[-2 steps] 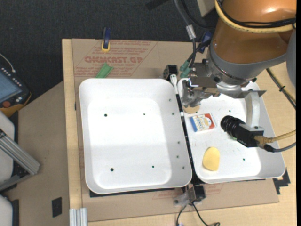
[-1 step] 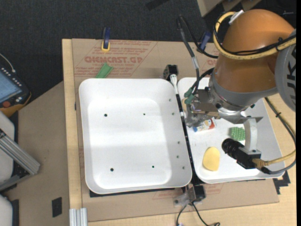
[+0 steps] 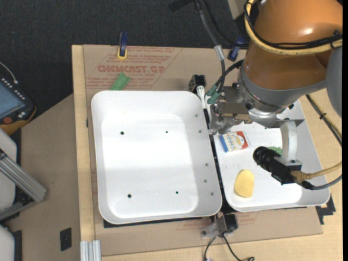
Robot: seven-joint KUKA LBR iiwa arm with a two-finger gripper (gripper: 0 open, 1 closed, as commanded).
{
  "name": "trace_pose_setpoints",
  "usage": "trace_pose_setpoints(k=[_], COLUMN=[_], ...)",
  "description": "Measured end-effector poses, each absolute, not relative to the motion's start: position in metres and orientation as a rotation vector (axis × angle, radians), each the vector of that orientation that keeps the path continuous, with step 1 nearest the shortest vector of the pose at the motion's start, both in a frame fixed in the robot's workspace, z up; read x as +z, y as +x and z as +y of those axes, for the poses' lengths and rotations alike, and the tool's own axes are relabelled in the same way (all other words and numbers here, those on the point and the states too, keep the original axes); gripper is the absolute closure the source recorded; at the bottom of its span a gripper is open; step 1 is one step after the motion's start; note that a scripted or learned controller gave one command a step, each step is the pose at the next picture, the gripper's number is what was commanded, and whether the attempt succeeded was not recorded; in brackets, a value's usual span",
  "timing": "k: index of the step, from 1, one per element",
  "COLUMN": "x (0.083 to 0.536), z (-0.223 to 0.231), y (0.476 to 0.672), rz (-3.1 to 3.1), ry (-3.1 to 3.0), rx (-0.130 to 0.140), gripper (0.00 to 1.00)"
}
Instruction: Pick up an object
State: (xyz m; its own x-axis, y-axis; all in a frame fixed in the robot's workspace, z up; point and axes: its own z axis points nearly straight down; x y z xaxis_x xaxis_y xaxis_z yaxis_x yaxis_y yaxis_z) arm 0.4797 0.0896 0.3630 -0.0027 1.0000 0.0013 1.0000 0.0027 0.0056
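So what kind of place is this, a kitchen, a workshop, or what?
Most likely a robotics lab test bench, not a kitchen. A large robot arm hangs over two shallow white bins, which rest on a cardboard sheet clamped at its edge, with loose cables running around them.

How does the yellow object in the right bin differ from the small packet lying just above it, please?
The yellow object is rounded and plain in colour, while the small packet is flat, rectangular and printed in white, blue and red. The yellow object lies near the front of the right bin; the packet lies farther back, close under the gripper. Both rest loose on the bin floor.
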Motion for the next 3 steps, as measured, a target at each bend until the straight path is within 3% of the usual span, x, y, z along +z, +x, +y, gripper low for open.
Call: trace_pose_setpoints(k=[1, 2, 3], x=[0.309, 0.291, 0.322], z=[0.073, 0.116, 0.147], y=[0.479, 0.478, 0.479], rz=[2.221, 2.229, 2.225], ry=[2.228, 2.220, 2.216], rx=[-0.010, -0.006, 0.006], gripper=[1.00, 1.00, 1.00])
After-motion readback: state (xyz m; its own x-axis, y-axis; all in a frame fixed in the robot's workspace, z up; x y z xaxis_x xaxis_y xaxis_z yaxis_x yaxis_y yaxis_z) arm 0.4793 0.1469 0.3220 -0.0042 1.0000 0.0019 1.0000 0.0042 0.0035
